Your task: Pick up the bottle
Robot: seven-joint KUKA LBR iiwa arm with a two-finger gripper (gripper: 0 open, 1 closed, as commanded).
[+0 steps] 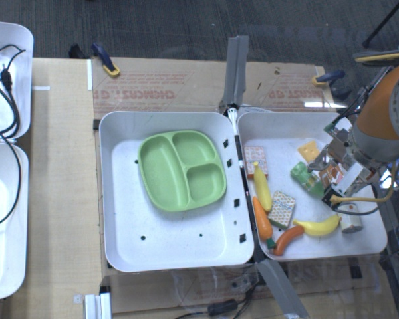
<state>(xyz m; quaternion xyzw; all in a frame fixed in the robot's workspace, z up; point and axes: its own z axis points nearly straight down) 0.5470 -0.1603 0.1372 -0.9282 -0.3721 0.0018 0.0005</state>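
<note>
Two white bins are sitting side by side on the bench; the left bin (120, 244) is holding one green divided plate (183, 170); the right bin (369, 244) is holding one green bottle (306, 179), lying on its side toward the right of the bin, one yellow wedge (308, 151) just beyond it, two bananas, one (262, 189) by the left wall and one (319, 226) near the front, two crackers (255, 159) (282, 208), one carrot (262, 219) and one red sausage (287, 238); the arm (379, 121) is reaching in from the right, wrist angling down and left; the gripper (324, 171) is hanging just beside the bottle's right end; whether it is spread or closed cannot be told.
</note>
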